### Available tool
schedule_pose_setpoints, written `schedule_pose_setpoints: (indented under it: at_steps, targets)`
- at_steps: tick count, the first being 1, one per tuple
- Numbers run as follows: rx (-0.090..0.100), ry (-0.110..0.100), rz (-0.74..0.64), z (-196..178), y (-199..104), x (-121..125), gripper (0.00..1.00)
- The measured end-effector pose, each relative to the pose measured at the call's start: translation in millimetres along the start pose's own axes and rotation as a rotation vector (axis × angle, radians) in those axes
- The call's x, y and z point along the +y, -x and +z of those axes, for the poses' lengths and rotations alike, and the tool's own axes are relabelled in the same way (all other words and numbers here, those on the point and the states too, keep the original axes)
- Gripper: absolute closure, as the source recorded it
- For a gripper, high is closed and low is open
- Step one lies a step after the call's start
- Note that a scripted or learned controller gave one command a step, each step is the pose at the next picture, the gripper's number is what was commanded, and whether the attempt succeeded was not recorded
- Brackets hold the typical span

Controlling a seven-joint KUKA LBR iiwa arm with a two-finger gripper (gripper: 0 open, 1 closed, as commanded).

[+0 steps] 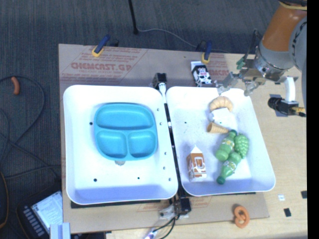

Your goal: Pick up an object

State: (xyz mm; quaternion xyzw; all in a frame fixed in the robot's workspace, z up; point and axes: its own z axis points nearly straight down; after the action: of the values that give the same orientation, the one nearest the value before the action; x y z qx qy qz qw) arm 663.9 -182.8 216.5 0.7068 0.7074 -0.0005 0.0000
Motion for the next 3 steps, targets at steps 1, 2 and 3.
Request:
schedule_pose_setpoints:
  at_steps: [1, 2, 3]
  targets:
    - [0.001, 0.002, 0.001, 130, -24, -100, 0.0]
    - [-0.002, 0.008, 0.002, 129, -76, -169, 0.0]
    - [0.01, 0.006, -0.005, 129, 19, -176, 0.0]
